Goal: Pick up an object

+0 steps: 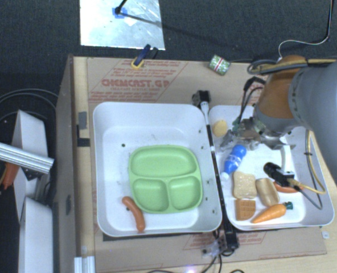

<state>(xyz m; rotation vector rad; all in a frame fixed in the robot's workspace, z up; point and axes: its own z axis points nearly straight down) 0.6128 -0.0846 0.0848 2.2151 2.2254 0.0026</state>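
My gripper (241,134) hangs low over the back left part of the right bin (322,212), reaching in from the right. Just in front of it lies a blue and white bottle (233,159), tilted, close to the fingertips; I see nothing held. A pale yellow round piece (220,128) sits to the gripper's left near the bin's back wall. Toward the front lie a slice of toast (244,184), a bread roll (266,191), a brown waffle square (244,209) and an orange carrot (269,212).
The left bin (109,152) holds a green divided plate (165,178) and a sausage (134,212) at its front left. A small green can (219,64) and a blue-yellow clip (142,56) lie on the cardboard behind the bins.
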